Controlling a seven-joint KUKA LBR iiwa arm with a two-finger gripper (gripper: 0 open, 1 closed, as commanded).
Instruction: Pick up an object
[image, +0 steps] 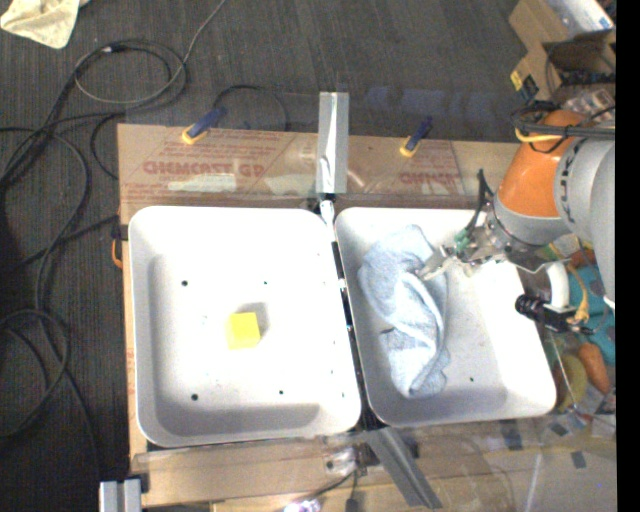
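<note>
Cloth (408, 310), pale blue and crumpled, lies in the right bin (510, 385). The claw (447, 262) sits at its upper edge; whether it grips cannot be told. Judged step: closing on the cloth, then lifting straight up.

Two shallow white bins side by side on the surface: left bin (140, 300), right bin (510, 390). One yellow block (244, 330) in the left bin, near its middle. One pale blue cloth (410, 310), crumpled, in the right bin, lying toward its left side. One arm (560, 190), grey with an orange band, reaching in from the right, with one end effector (452, 258) at the cloth's far right edge. Two clamps at the far edge of the surface: one left clamp (202, 125), one right clamp (416, 136). One upright metal post (333, 145) between them, at the far side where the bins meet.
</note>
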